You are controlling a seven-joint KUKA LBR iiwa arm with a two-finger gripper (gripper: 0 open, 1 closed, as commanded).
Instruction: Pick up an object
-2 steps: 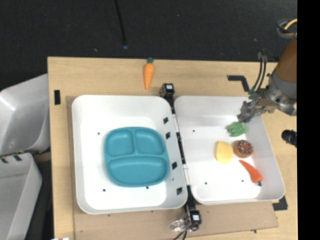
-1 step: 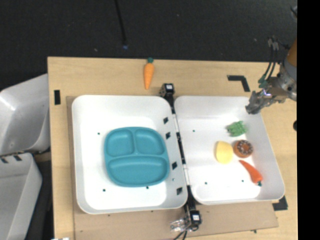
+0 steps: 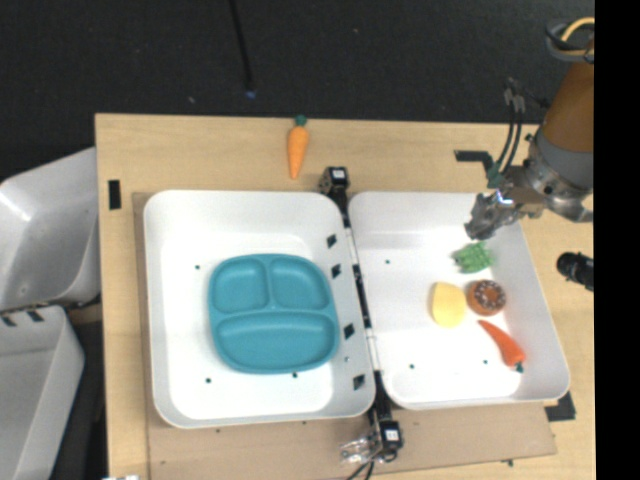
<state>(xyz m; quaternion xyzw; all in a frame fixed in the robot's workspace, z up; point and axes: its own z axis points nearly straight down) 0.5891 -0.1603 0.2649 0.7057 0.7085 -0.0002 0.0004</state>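
My pincer (image 3: 483,220) hangs over the right bin (image 3: 420,378) near its far wall — whether it is apart or together, I cannot tell. Just below it lies the green object (image 3: 472,258). Farther on lie the yellow piece (image 3: 448,304), doughnut (image 3: 487,295) and red carrot (image 3: 503,343).

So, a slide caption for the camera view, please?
Gripper above green toy in right bin; teal plate in left bin.
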